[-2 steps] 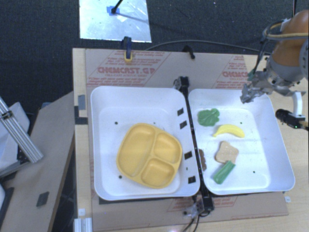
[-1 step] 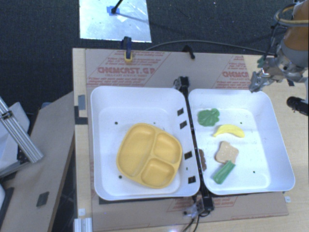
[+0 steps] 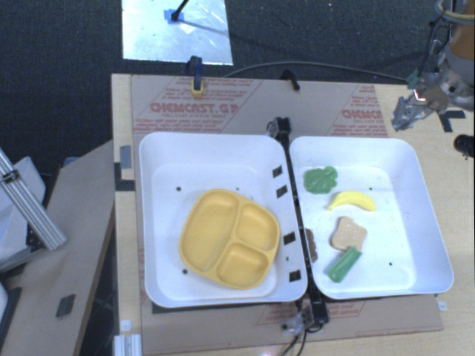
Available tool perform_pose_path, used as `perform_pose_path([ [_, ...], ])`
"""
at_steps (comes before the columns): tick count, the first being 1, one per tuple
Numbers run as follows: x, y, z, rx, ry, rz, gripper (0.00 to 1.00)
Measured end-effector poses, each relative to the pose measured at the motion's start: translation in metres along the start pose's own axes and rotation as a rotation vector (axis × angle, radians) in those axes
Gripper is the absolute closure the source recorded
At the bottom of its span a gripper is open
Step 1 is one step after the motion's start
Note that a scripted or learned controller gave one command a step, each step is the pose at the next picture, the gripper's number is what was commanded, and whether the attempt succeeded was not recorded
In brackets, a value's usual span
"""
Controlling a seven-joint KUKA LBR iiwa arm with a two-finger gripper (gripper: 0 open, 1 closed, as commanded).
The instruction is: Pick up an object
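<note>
Right bin [image 3: 427, 221] holds four toy foods: one green leaf [image 3: 320, 179], one banana [image 3: 352, 201], one bread slice [image 3: 348, 234], one green cucumber [image 3: 344, 265]. Left bin [image 3: 159, 199] holds one yellow divided plate [image 3: 230, 237]. Gripper [image 3: 407, 114] hovers far right; its grip state I cannot tell.

Arm: enters from upper right corner, wrist angled down and left | gripper [image 3: 403, 116]: raised, hanging with nothing visible in it

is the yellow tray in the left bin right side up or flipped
Right side up: the yellow tray shows its three open compartments facing up in the left bin.
</note>
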State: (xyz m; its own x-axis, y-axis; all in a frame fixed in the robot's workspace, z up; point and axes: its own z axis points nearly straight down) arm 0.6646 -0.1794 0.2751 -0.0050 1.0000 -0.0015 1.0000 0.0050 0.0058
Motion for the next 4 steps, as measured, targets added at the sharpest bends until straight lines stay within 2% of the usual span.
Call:
perform_pose_path([
  [3, 0.157, -0.024, -0.008, 0.004, 0.003, -0.005, 1.00],
  [4, 0.206, -0.030, 0.012, 0.006, 0.004, -0.004, 1.00],
])
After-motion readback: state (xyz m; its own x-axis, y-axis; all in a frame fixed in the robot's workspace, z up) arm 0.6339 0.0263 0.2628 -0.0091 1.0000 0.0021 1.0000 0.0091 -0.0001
